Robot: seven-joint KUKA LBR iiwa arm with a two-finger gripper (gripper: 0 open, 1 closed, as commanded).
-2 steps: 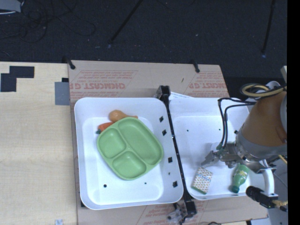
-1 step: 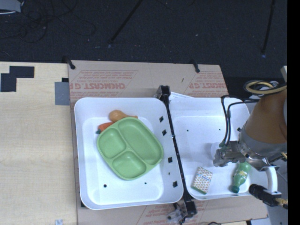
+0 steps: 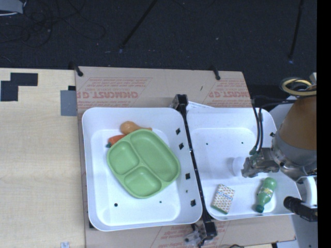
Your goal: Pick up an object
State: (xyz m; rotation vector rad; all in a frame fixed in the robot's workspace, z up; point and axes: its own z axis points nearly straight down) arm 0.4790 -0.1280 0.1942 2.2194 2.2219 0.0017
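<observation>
Right bin [image 3: 217,123] — green bottle [image 3: 265,194] lying near its front right corner, small patterned box [image 3: 223,198] to its left; gripper [image 3: 252,168] low just above the bottle, jaws' state cannot be told. Left bin [image 3: 98,190] — green divided plate [image 3: 143,163].

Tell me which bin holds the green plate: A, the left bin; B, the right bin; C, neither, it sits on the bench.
A: the green plate lies inside the left bin, while the right bin holds a small box and a green bottle.
</observation>
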